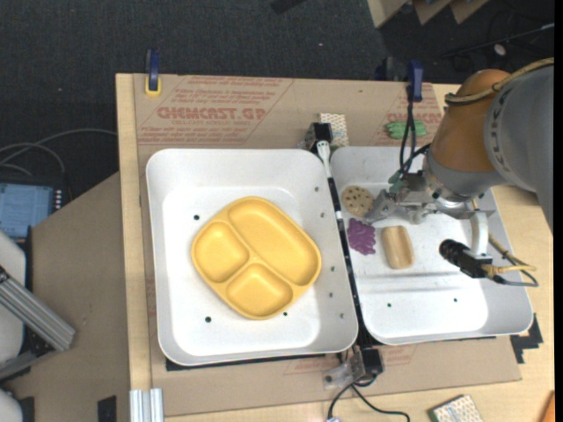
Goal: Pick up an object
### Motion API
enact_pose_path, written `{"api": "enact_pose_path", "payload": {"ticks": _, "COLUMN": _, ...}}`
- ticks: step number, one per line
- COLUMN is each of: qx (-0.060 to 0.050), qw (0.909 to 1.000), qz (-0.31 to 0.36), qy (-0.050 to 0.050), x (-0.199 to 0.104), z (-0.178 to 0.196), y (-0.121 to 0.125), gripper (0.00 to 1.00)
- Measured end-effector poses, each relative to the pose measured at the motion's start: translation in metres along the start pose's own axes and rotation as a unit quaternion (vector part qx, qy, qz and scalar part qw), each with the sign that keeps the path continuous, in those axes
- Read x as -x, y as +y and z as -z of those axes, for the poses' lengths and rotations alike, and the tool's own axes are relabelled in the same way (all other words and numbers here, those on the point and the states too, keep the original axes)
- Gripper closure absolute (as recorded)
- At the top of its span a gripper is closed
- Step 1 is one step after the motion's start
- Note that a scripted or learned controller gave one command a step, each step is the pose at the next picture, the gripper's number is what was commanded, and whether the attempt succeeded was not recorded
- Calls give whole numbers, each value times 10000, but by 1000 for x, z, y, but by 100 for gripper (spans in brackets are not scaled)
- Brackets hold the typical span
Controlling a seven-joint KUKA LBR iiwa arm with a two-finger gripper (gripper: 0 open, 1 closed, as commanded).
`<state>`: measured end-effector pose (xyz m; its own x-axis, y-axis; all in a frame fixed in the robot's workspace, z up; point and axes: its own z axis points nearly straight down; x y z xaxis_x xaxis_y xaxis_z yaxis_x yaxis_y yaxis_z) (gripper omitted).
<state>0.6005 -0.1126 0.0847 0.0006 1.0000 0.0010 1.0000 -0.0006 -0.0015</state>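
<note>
In the right bin [440, 310], three things lie near its left wall: a round brown cookie [355, 200] at the back, a purple bunch of grapes [361, 236] in front of it, and a tan bread roll [398, 247] just right of the grapes. My gripper [400, 207] hangs over the back left part of this bin, right of the cookie and just behind the roll. Nothing shows held in it. The grey arm with its orange band [466, 130] comes in from the right.
The left bin [171, 306] holds a yellow divided plate [255, 255] in its middle. A ridge where the two bins meet runs between them. A green object [402, 130] lies on the cardboard behind the right bin.
</note>
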Motion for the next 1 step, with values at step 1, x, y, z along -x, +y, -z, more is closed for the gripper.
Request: {"api": "enact_pose_path", "payload": {"ticks": 1, "qx": 38, "qw": 10000, "qz": 17, "qy": -11, "x": -19, "z": 0, "y": 46, "gripper": 0}}
